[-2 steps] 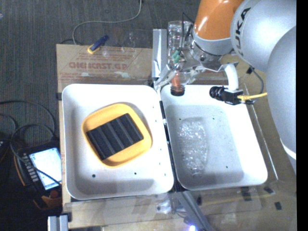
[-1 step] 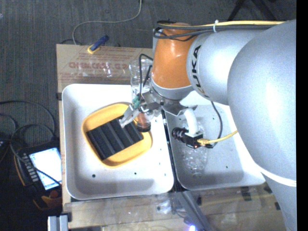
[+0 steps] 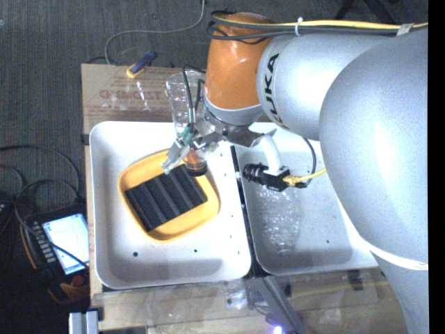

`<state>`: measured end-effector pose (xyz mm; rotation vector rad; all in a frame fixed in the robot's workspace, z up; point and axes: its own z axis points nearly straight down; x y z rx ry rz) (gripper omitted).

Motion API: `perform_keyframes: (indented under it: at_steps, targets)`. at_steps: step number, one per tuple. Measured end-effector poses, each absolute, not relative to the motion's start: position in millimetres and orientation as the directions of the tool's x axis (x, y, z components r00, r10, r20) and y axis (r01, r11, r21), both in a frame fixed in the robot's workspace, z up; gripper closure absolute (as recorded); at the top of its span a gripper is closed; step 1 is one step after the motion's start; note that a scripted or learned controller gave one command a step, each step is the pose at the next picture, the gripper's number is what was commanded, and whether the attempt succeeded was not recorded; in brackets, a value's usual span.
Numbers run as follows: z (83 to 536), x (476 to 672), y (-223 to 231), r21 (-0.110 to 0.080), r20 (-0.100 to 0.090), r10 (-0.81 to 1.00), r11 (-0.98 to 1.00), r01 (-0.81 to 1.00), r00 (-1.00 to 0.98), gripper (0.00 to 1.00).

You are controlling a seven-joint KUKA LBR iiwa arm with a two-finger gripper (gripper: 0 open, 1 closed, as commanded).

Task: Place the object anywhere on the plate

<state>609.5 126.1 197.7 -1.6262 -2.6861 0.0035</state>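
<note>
The gripper (image 3: 182,152) hovers over the yellow plate's (image 3: 206,214) far edge; a small brown object (image 3: 197,165) seems grasped by the fingers, not yet released.

Dark grey carpet floor (image 3: 62,19) surrounds the worktop. A thin cable (image 3: 122,37) loops at eleven o'clock; a lit tablet screen (image 3: 64,239) lies at eight o'clock.

Wooden bench (image 3: 111,92), two white bins (image 3: 111,207) side by side
</note>
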Motion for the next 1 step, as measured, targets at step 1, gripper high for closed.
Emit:
perform_keyframes:
  at_steps: [1]
  targets:
    - [197.5, 609.4, 126.3, -0.003, 0.001, 0.886, 0.464, 0.886, -0.464, 0.00]
